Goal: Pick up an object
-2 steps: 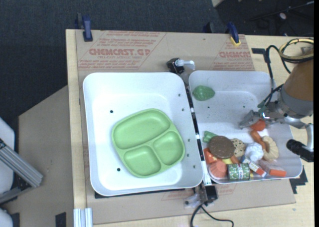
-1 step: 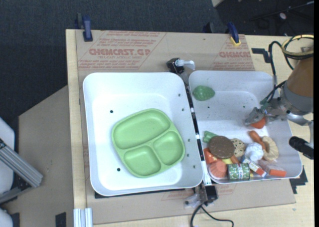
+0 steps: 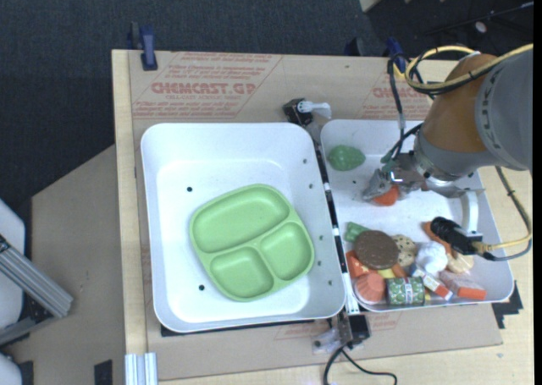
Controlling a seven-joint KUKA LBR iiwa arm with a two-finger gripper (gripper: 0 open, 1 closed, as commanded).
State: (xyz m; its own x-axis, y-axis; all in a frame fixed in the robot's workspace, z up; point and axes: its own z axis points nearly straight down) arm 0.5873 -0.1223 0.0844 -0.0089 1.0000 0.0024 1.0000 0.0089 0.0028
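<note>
My gripper (image 3: 381, 187) is low in the right bin (image 3: 500, 277), near its back left part. A small orange-red piece (image 3: 388, 198) lies right at the gripper's tip, touching or just beneath it. A flat green piece (image 3: 345, 156) lies a little behind and to the left. Toward the bin's front sits a heap of toy food: a round brown cookie (image 3: 375, 250), a green can (image 3: 406, 291), a red slice (image 3: 369, 288) and several small bits.
The left bin (image 3: 161, 163) bears a green divided plate (image 3: 251, 241) in its middle. The grey arm with its orange band (image 3: 457, 117) reaches in over the right bin's back right. A small black clamp (image 3: 298, 109) sits behind the bins.
</note>
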